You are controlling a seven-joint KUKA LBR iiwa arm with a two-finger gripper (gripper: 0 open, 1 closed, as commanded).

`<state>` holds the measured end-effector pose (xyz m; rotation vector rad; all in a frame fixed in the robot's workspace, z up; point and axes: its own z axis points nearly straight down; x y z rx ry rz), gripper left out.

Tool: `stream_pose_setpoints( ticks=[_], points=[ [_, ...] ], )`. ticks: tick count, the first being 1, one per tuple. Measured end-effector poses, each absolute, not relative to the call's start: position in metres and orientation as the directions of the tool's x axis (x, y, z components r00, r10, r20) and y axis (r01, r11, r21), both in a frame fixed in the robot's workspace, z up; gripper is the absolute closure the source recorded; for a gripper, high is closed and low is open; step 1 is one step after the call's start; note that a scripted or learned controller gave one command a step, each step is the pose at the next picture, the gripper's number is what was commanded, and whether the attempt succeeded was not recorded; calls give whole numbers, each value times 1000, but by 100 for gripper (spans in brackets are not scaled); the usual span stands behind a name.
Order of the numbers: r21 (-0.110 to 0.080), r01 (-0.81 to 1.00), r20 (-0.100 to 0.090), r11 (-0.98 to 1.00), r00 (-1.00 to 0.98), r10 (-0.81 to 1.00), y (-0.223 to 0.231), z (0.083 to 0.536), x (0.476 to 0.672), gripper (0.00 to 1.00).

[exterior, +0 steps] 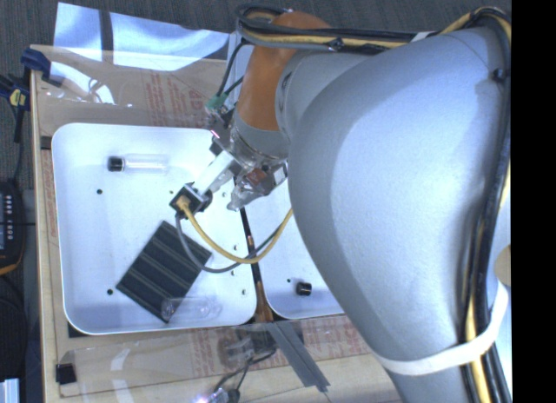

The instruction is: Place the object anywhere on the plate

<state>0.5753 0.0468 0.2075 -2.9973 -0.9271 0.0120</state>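
End effector over the left bin, plate below and to its lower left.

From my feed the end effector (233,186) hangs above the right part of the left bin (65,219), and the arm (391,175) covers most of the right bin (287,306). I cannot tell how it is set or whether it has anything in it; the wrist and yellow cable (213,245) clutter that spot. The dark ribbed plate (161,269) lies flat in the left bin's lower half, long axis running diagonally from lower left to upper right, its upper corner near the end effector. A clear tube with a dark cap (139,164) lies near the bin's upper left, well apart from the plate; I judge it the likely object.
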Motion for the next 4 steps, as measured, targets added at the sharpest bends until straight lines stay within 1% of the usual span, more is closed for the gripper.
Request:
stream_pose_setpoints(
  ticks=[1,2,3,4],
  points=[
    [-5,474,-8,-881,881,474,99,142,474,100],
    [-3,211,-4,-977,977,211,152,172,521,100],
    [-5,545,-4,-838,838,545,154,255,497,100],
    [-2,539,-7,-843,843,539,214,208,529,100]
  ],
)
